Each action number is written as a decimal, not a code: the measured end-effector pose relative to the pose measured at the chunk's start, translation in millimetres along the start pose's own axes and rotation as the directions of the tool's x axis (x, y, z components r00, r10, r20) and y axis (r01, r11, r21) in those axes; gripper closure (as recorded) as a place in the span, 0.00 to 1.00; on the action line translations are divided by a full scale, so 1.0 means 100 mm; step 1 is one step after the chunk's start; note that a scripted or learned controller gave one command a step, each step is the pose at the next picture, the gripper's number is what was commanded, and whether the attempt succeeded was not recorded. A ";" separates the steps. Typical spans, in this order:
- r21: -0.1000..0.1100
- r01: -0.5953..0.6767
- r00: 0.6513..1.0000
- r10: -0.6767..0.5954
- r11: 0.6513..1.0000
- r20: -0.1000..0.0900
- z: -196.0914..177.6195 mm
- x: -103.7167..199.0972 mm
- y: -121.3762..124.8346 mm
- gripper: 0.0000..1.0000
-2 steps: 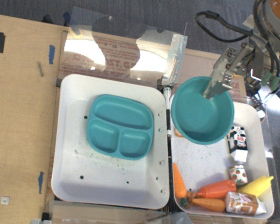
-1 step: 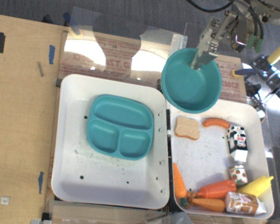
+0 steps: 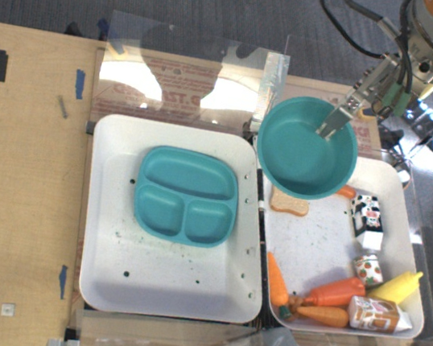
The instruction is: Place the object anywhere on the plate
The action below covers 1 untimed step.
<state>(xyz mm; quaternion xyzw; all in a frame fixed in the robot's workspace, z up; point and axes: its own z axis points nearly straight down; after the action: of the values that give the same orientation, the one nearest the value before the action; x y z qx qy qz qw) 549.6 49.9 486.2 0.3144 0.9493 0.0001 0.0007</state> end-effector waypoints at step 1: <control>-0.002 0.240 0.971 -0.240 0.971 0.003 0.03 -0.12 0.28 1.00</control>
<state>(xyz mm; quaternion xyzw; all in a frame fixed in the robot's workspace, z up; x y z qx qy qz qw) 576.5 65.2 483.6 0.1973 0.9803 0.0008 0.0026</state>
